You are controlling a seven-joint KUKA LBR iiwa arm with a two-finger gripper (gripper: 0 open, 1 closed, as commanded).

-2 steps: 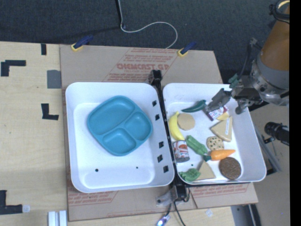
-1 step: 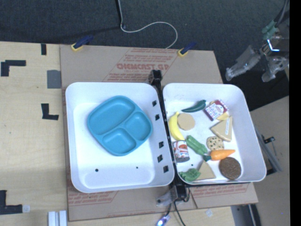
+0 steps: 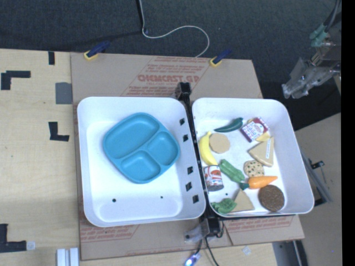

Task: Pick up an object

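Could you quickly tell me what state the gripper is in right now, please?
Gripper: cannot be told; it sits off to the right of the right bin, with nothing seen held.

My grey metal gripper (image 3: pixel 304 85) sits blurred near the right edge; my arm above it is cut off.

Crowded toy food (image 3: pixel 244 168) across right bin (image 3: pixel 294 143); open floor beside blue tray (image 3: pixel 141 147) in left bin (image 3: pixel 89 148)

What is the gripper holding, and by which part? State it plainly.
Nothing visible. The gripper hangs outside the right bin, beyond its upper right corner, away from the toy food; no object shows at it.
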